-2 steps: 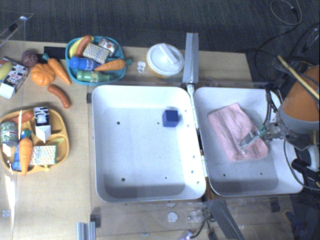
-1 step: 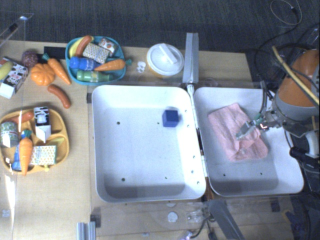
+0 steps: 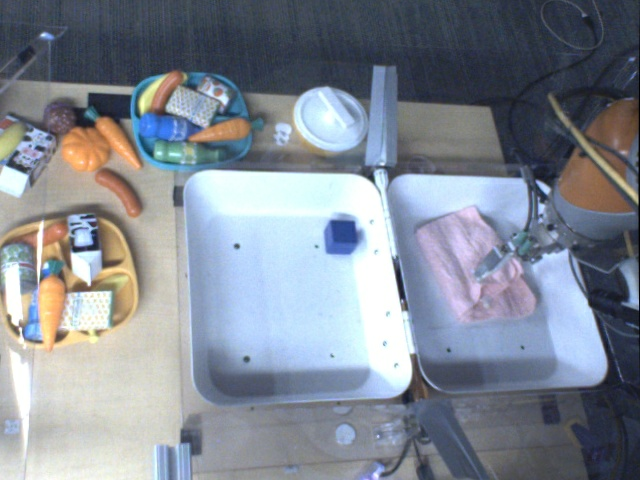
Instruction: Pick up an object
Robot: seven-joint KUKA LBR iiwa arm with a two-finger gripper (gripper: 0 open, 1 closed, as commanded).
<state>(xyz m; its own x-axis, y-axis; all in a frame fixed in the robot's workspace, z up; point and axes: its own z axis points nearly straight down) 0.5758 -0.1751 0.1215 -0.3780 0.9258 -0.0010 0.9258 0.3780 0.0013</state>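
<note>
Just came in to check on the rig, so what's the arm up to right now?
The arm reaches in from the right, and its gripper is down over the pink cloth that lies crumpled in the right bin. The fingertips sit right at the cloth's surface, but the cloth still lies flat in the bin, so nothing is lifted yet. A small blue cube sits alone in the left bin, untouched. Toy food lies on the bench beside the bins.
</note>
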